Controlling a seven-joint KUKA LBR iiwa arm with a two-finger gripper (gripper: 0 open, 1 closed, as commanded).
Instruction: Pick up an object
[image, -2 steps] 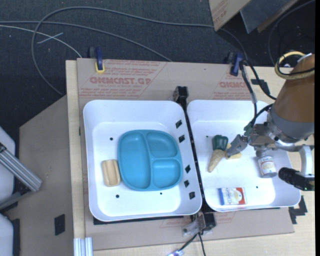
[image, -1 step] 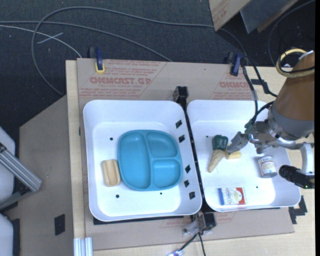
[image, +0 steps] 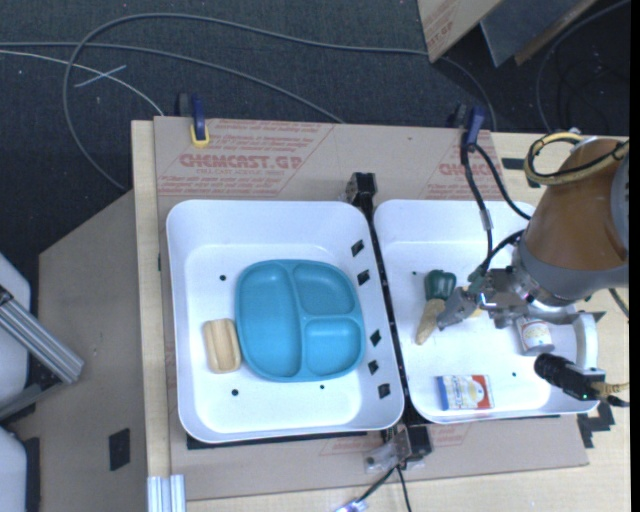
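Dark carpet lying under the bench, thin grey cables trailing across it, printed cardboard sheet covering the benchtop, blue clamps gripping its far edge, cardboard box sitting at top, even light falling throughout
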